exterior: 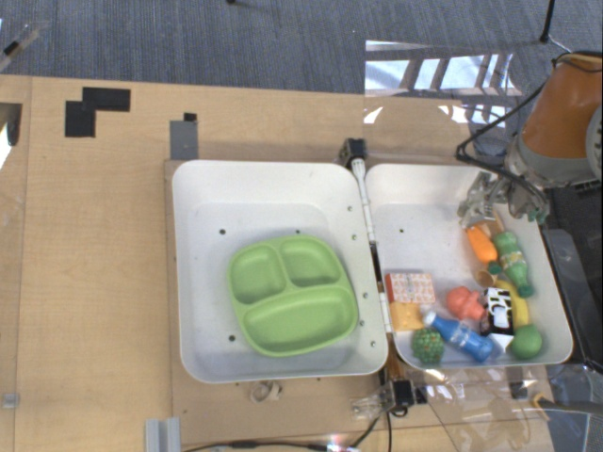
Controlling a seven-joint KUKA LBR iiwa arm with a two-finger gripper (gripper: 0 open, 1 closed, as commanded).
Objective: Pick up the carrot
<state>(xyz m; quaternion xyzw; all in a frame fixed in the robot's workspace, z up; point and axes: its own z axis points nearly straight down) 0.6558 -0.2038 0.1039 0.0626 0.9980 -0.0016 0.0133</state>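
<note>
My metal claw (490, 202) hangs over the far right part of the right-hand shallow white plastic bin (415, 205), its thin silvery fingers pointing down; whether they are apart or together I cannot tell. My grey arm with its glossy orange band (561, 111) rises behind it, up and to the right.

The small orange plastic carrot (481, 244), a smooth tapered stub, lies on the bin floor just below my claw, very near the fingertips; I cannot tell whether they touch it. It lies free, not between my fingers.

Just right of the carrot sits a knobbly green plastic vegetable (510, 251), and below that a yellow and green corn-like piece (517, 279). Further down from my claw lie a rounded coral-red toy (463, 302), a black and white patterned block (498, 311), a smooth green ball-shaped fruit (527, 342), a blue plastic bottle shape (466, 338), a bumpy dark green broccoli-like clump (428, 347), a flat yellow square (406, 316) and a pink speckled boxy packet (411, 285).

Well to the left of my claw, the left-hand white bin (198, 252) holds a matt light green plastic tray with three rounded compartments (294, 293). Both bins rest on the pale wood-grain worktop (85, 281).
</note>
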